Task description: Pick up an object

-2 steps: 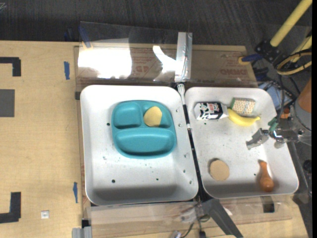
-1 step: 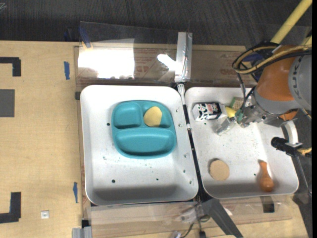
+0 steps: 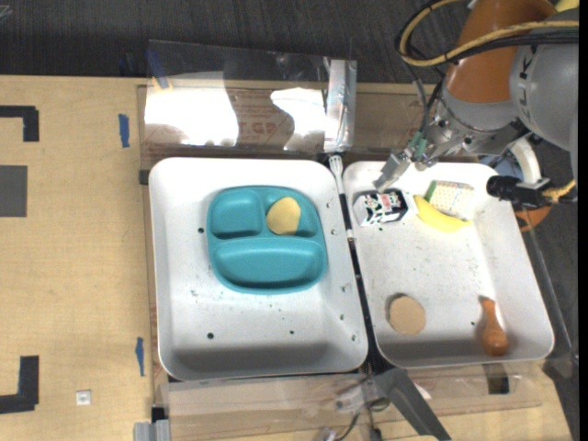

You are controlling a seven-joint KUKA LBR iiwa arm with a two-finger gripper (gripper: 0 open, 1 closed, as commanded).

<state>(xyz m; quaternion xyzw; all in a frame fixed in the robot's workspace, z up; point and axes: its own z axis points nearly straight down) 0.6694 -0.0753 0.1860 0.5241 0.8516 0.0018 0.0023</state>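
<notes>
Camera view: gripper (image 3: 397, 165) hangs over the small black-and-white packet (image 3: 381, 207) by the right bin's (image 3: 441, 283) left wall; print unreadable, can't tell finger state.

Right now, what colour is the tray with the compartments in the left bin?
Teal blue. The divided tray shows clearly in the camera view.

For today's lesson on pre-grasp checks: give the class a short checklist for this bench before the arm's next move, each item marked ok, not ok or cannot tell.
1. Hand over the right bin, at its far left corner: ok.
2. Target within reach: black-and-white item lies just below the hand: ok.
3. Object already held: cannot tell.
4. Neighbours clear: yellow banana-shaped piece lies apart from that item: ok.
5. Other picks free: tan round disc and orange-brown piece sit apart along the near edge: ok.
6. Left bin: teal divided plate holds a yellow lump: ok.
</notes>
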